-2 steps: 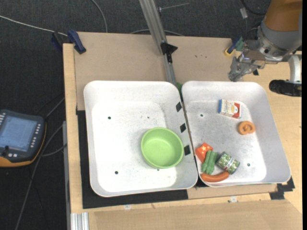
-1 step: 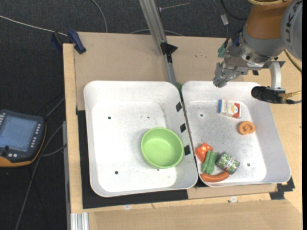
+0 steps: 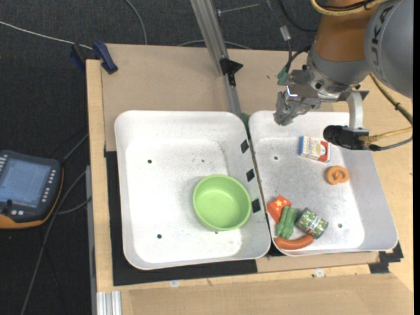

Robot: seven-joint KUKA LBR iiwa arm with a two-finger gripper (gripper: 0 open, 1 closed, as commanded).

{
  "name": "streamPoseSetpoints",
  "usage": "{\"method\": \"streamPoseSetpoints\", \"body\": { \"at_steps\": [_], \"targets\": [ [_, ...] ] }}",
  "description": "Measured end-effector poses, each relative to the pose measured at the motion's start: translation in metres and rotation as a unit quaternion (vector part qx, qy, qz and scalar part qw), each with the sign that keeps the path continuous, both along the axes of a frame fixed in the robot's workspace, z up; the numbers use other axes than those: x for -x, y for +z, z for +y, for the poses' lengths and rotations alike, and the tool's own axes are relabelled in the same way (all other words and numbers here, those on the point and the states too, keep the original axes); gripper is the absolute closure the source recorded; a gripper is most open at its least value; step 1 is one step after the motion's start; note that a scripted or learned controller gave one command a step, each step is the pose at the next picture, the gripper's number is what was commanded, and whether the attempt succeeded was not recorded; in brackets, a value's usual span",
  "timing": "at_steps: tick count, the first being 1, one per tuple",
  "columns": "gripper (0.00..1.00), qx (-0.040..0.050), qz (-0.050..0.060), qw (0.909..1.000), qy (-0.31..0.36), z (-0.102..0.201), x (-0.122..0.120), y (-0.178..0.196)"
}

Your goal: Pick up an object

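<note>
Toys are lying nearest to us, clustered in the right bin (image 3: 367,235) at its near edge: we are seeing a red sausage (image 3: 293,243) along the rim, a green pod (image 3: 286,221) leaning over it, a red pepper piece (image 3: 277,206) touching the pod's far end, and a small green can (image 3: 311,222) lying on its side just beside the pod. An orange ring (image 3: 336,174) is sitting farther back, well apart from that cluster, and a small white and red carton (image 3: 314,148) is lying beyond the ring, near the bin's far end.

In the left bin (image 3: 138,176) a green bowl (image 3: 222,202) is resting upright, close to the wall that the two bins are sharing (black clips are sitting along that wall).

Farther still, we are looking at the gripper (image 3: 283,118), which is hanging over the far left corner of the right bin, just beside the rim, and well apart from every toy. Its tip is showing as a dark, blurred shape, and we cannot tell how it is set; nothing is visible in its grasp. The grey arm (image 3: 348,38) with its orange band is reaching in from the right above it.

A slanted metal pole (image 3: 213,38) is rising behind the bins, and a handheld pendant (image 3: 26,186) is lying on the floor at far left.
</note>
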State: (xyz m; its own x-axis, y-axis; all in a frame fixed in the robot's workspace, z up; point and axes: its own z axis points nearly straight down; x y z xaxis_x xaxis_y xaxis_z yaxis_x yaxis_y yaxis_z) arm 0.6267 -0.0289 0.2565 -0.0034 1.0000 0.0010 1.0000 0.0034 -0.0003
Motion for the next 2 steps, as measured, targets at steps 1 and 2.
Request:
{"method": "streamPoseSetpoints", "body": {
  "at_steps": [1,2],
  "targets": [
    [1.0,-0.0003,0.0,1.0,0.001,0.056,0.012,0.003],
    [1.0,-0.0004,0.0,1.0,0.001,0.109,0.029,0.004]
  ]
}}
